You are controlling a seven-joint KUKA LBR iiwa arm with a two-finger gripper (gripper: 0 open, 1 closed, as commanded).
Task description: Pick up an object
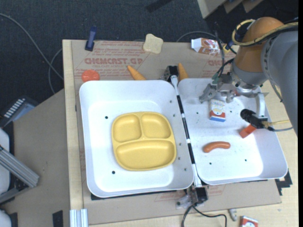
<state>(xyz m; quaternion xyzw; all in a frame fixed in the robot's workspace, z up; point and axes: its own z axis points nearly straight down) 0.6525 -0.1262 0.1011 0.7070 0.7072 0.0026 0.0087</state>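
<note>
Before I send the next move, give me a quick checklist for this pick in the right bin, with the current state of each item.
1. Gripper over a target: ok, it hangs right above the small carton in the right bin.
2. Carton held between the fingers: not ok, it lies on the bin floor below them.
3. Finger opening wide enough: cannot tell from this angle.
4. Room around the carton: ok, the sausage and the orange block lie apart from it.
5. Cable by the black part away from the descent path: cannot tell.
6. Yellow divided tray out of the way: ok, it sits in the left bin.
</note>
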